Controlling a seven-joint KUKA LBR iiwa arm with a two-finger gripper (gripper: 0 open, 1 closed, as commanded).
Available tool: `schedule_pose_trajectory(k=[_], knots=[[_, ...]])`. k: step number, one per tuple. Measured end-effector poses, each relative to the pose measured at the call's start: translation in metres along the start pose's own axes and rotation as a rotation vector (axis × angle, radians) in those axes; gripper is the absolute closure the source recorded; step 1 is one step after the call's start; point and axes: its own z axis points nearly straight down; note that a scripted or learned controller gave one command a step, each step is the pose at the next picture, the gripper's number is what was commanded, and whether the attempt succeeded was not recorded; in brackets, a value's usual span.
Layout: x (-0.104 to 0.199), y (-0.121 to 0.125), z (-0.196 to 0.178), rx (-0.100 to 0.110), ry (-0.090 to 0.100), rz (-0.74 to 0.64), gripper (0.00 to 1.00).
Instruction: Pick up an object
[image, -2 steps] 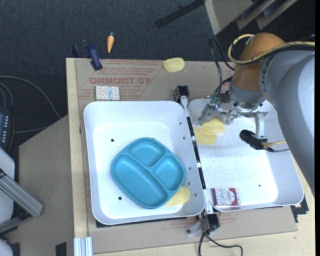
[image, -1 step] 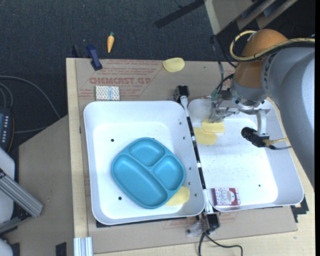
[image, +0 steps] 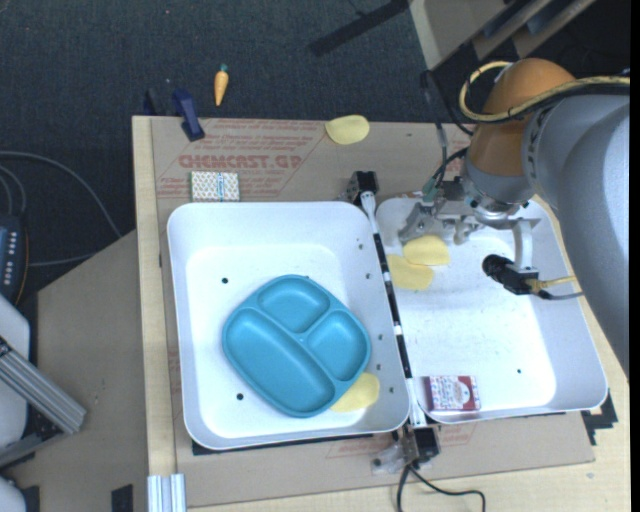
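The claw (image: 440, 222), spread open over a yellow chip (image: 426, 250) in the right bin (image: 520, 345), could close slightly off-centre and flick that thin chip away.

The grey arm (image: 590, 190) reaches in from the right, its orange band (image: 515, 115) sitting above the wrist. The gripper (image: 437, 228) points down and to the left (its metal parts blur together at the tip), hanging low.
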Motion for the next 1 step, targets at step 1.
schedule_pose_trajectory(k=[1], knots=[[-0.0044, -0.0014, 0.0115, 0.005, 0.002, 0.003, 0.0]])
